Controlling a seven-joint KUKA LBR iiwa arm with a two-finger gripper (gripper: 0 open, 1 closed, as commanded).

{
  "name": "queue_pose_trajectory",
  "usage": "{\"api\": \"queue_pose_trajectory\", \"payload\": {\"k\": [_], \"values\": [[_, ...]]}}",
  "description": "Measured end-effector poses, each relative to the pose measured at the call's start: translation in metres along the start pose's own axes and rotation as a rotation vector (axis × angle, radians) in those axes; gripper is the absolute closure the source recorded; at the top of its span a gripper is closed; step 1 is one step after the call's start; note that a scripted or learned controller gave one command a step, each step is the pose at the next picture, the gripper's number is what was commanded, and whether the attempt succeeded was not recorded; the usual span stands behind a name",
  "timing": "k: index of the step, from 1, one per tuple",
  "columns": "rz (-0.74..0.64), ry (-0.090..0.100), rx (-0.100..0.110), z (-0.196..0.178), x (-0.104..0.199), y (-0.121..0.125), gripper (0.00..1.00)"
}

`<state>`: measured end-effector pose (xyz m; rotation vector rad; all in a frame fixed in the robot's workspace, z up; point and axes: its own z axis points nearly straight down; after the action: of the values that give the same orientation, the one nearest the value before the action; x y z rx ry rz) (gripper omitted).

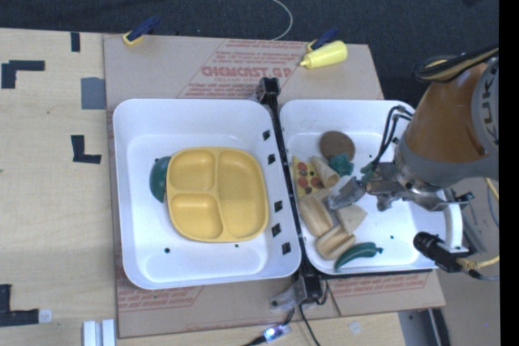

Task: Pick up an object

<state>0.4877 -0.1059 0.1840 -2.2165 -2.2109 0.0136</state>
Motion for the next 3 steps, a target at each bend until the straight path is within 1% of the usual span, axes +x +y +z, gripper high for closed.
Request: {"api": "queue_pose_trajectory", "payload": {"k": [1, 2, 3], "values": [[-0.003, -0.002, -0.012, -0.006, 0.000, 0.002, 0.00], [-0.002, 0.000, -0.005, 0.042, -0.004, -0.006, 0.00], [-0.002, -0.001, -0.008, 0.095, -0.003, -0.006, 0.00]]}}
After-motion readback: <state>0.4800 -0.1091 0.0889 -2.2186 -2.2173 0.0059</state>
